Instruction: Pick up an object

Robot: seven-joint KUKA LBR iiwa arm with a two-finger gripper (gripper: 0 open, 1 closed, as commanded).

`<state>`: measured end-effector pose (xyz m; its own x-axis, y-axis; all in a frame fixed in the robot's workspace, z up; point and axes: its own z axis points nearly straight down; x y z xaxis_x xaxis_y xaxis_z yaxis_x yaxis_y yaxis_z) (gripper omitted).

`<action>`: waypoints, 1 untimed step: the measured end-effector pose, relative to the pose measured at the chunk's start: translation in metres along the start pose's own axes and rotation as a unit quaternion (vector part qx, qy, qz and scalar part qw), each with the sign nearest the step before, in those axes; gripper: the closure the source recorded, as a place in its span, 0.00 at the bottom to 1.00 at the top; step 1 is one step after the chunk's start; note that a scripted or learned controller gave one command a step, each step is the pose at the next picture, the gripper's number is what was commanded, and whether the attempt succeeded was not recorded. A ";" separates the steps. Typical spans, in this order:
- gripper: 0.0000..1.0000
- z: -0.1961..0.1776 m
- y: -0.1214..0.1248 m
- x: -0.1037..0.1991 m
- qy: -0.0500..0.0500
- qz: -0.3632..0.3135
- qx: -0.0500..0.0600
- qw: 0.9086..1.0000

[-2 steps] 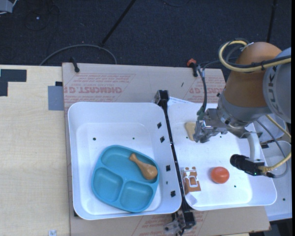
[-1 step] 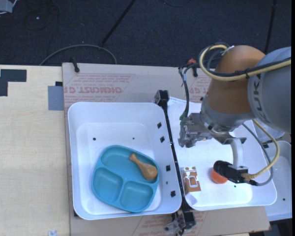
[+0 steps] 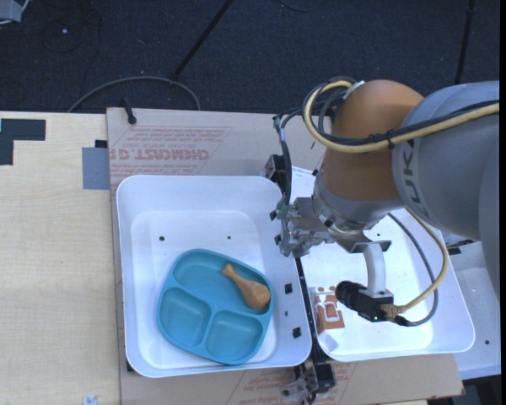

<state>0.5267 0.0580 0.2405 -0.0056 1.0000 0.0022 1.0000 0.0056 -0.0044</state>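
Blue tray (image 3: 204,323) holding drumstick (image 3: 247,288) in left bin (image 3: 152,194), arm (image 3: 379,163) overhanging right bin (image 3: 455,327), finger state indiscernible

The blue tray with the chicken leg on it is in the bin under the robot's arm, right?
Not quite. The blue tray with the chicken leg on it lies in the left bin, not the bin under the arm. The arm hangs over the right bin. The camera view shows it.
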 end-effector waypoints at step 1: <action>1.00 0.019 -0.014 0.051 0.000 0.000 0.001 1.000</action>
